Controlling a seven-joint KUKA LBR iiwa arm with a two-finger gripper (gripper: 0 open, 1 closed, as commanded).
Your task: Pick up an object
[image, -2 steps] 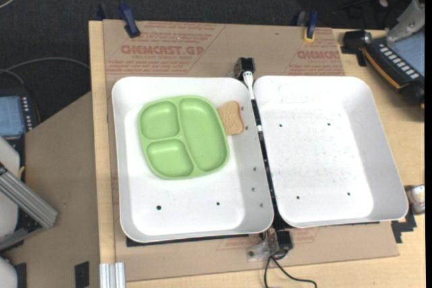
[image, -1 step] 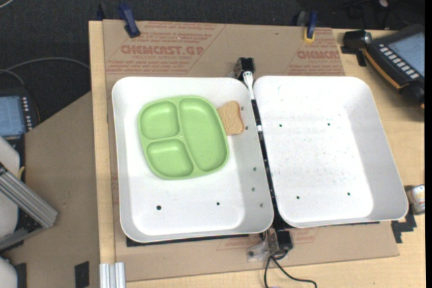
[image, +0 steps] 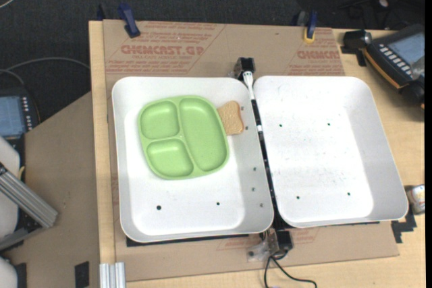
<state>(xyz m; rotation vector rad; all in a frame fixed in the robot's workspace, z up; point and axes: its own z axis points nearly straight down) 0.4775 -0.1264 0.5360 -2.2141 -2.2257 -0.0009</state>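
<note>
A light green plate (image: 183, 137) with three compartments lies in the left white bin (image: 189, 212), toward its far half. A small tan piece shaped like a slice of toast (image: 231, 118) rests at the plate's right rim, close to the bin's right wall.
The right white bin (image: 324, 152) sits beside the left one on a cardboard-covered bench (image: 169, 44). Blue and yellow clamps (image: 128, 20) grip the bench's far edge. A black handheld controller (image: 395, 54) lies at the far right. Cables hang at the bench's front edge (image: 273, 253).
</note>
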